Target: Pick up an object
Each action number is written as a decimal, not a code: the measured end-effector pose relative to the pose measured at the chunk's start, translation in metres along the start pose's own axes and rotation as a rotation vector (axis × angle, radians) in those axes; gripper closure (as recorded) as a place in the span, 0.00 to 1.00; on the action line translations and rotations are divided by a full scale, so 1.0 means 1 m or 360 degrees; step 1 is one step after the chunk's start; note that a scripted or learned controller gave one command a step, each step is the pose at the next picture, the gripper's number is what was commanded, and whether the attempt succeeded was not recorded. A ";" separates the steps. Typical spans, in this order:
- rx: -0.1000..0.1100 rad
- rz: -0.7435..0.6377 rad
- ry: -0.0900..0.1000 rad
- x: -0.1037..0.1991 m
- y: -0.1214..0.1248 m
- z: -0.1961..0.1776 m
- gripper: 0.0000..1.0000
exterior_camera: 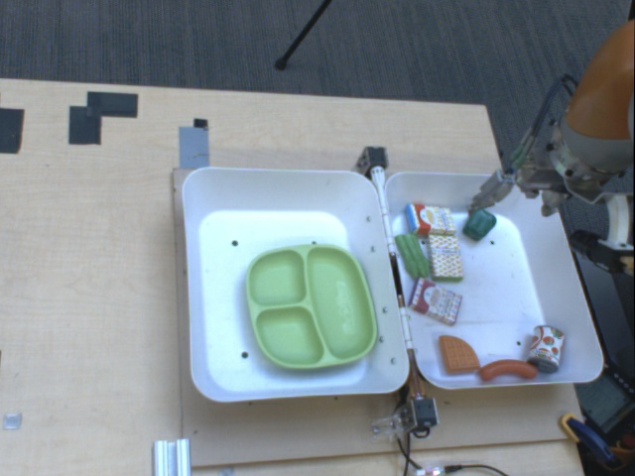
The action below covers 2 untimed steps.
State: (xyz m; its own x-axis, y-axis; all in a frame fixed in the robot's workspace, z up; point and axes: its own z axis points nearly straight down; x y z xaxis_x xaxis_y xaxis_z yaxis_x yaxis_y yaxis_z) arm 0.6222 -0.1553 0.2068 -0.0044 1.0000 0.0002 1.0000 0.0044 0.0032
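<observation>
The right bin (556, 296) holds several small items. A teal object (480, 226) sits near its back left corner. Left of it lie a red, white and blue carton (429, 218), a green packet (412, 256), a patterned box (445, 258) and a red and white pack (437, 301). An orange wedge (457, 353), a red sausage (507, 369) and a small can (546, 347) rest by the front wall. My gripper (499, 190) hangs over the bin's back edge, its tip just above the teal object. I cannot tell whether they touch.
The left bin (218, 266) carries a light green divided plate (312, 306). A dividing rim (390, 266) runs between the bins. The grey arm with its orange band (600, 97) comes in from the upper right. Cables and a clamp (412, 419) sit at the bench's front edge.
</observation>
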 end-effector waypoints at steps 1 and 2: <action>-0.0007 0.0004 -0.0003 -0.007 -0.061 0.111 0.00; 0.0004 0.0002 0.0002 0.061 -0.136 0.118 0.00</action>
State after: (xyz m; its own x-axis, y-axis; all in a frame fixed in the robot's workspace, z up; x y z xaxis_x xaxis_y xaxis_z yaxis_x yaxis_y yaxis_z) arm 0.4867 -0.0949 0.0888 -0.0031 1.0000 0.0013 1.0000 0.0031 0.0005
